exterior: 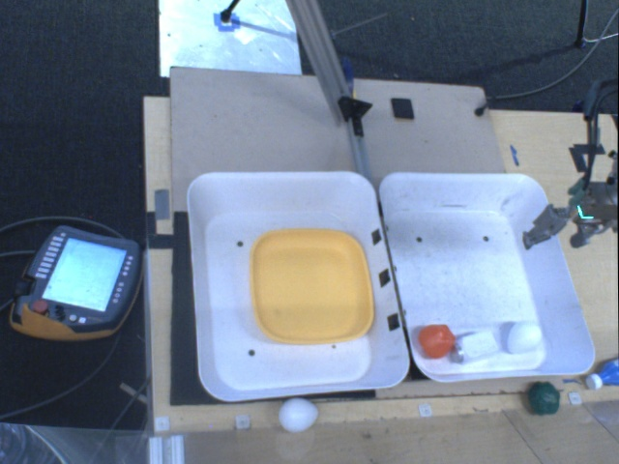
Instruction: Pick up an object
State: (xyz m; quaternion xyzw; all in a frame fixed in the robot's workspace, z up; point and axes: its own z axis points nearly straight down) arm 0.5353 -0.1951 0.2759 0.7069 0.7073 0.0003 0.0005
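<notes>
The right bin (455,211) holds three things along its front wall: a red-orange lump (435,340), a small white and grey object (476,345) and a white ball (524,337). In the left bin (218,259) lies a yellow square plate (312,285). My gripper (558,232) hangs at the right bin's right rim, well behind and to the right of the three things. Its fingers stand apart with nothing between them.
A white egg-shaped object (298,415) lies on the bench in front of the left bin. A dark green ball (544,397) and a blue item (607,375) sit at the front right corner. A teach pendant (77,280) rests far left.
</notes>
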